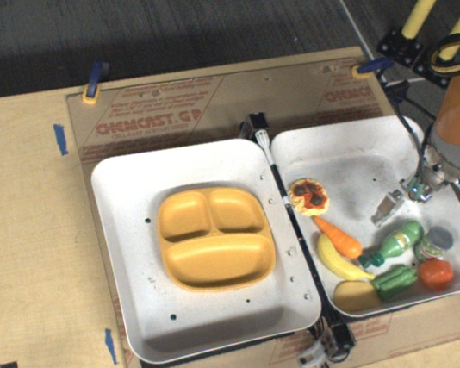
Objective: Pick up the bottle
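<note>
At the near edge of the right bin [353, 139], a tomato [436, 273], a green pepper [395, 280] and a potato-like piece [354, 293] are being clustered together. Just beyond them, the green bottle [393, 246] is lying on its side between a banana [340, 259] and a grey disc [438, 238], near the carrot [338, 236]. Farther in, the gripper [391, 206] is being held above the bin floor, beyond the bottle and apart from it; whether it is released or clenched cannot be told. A small pizza [309, 196] is resting near the divider. In the left bin [126, 240], a yellow sectioned plate [215, 235] is being borne.
</note>
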`<state>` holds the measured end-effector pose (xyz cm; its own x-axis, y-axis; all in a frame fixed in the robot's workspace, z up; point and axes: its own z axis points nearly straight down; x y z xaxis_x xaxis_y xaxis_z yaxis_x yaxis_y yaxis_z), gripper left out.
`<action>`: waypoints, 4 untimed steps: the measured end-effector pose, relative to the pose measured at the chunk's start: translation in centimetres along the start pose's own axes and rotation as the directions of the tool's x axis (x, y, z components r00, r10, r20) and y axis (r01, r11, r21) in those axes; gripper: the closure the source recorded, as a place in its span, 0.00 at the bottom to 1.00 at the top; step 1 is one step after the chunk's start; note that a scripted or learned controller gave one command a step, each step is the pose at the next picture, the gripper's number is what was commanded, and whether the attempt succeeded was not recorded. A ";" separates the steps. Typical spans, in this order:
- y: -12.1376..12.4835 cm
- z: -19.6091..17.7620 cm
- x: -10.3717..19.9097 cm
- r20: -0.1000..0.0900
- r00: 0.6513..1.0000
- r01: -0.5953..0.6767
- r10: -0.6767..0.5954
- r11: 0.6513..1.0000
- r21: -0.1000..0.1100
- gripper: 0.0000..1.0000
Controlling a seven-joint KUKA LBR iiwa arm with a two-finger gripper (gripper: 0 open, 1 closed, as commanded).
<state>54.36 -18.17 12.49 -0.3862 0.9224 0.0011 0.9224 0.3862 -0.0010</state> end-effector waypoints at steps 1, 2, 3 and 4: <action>-4.2 3.7 5.1 0.002 0.982 -0.191 0.191 0.982 -0.005 0.00; -4.1 2.6 4.9 0.009 0.981 -0.193 0.193 0.981 -0.011 1.00; -2.3 3.8 6.1 0.004 0.848 -0.530 0.530 0.848 -0.005 1.00; 1.4 -6.0 9.7 0.000 0.863 -0.505 0.505 0.863 -0.002 1.00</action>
<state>51.88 -8.71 18.47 0.1320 0.9913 0.0005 0.9913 -0.1320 0.0004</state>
